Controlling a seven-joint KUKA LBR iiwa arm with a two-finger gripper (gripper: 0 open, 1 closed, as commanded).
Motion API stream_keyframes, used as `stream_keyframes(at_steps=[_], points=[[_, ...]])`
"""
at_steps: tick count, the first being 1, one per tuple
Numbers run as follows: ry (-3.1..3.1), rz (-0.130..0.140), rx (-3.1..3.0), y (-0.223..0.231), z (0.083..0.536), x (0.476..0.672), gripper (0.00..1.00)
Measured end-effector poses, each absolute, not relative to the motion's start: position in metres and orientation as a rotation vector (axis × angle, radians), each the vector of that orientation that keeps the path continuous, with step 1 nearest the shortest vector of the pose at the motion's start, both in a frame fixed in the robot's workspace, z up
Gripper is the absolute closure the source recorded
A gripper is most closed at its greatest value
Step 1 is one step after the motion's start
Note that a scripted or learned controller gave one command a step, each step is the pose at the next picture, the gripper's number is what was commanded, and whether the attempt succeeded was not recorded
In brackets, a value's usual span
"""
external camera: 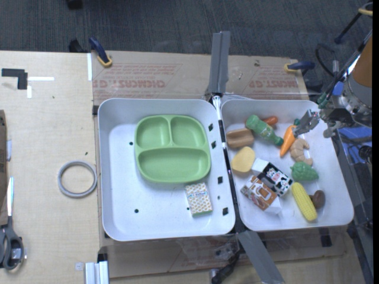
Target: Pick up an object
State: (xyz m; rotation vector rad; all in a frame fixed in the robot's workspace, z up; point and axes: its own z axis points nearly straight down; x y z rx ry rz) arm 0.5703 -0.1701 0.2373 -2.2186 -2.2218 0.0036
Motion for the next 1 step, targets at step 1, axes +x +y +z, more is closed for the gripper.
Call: stream_keyframes(at_steps=[1], points=[[-2.265, 0.003, -2.176, -0.1793, 0.1492, 0.6266, 0.00]])
